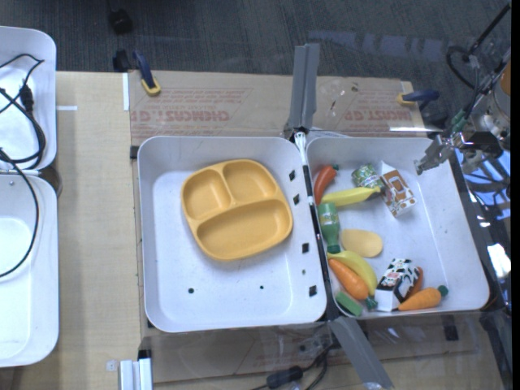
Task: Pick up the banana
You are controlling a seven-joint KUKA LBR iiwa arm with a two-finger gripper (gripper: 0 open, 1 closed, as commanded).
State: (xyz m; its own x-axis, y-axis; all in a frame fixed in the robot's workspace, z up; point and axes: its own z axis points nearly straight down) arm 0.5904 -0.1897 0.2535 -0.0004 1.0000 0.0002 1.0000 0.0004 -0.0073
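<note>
Banana [351, 196] lies flat toward the far left of the right bin [455, 242], tip touching a red pepper [323, 179]; likely light, stiff, slick plastic, best pinched mid-body; gripper [429, 158] at far right edge, grip state unreadable.

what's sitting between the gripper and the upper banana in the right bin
In the camera view, a small white and brown carton lies between the gripper and the banana, touching the banana's right end.

At the right edge you see the gripper [431, 157]: a small metallic grey assembly with thin silver fingers [424, 164] and a dark block behind it. Thin dark cables [479, 43] loop above it, and blue reflections mark nearby parts.
</note>
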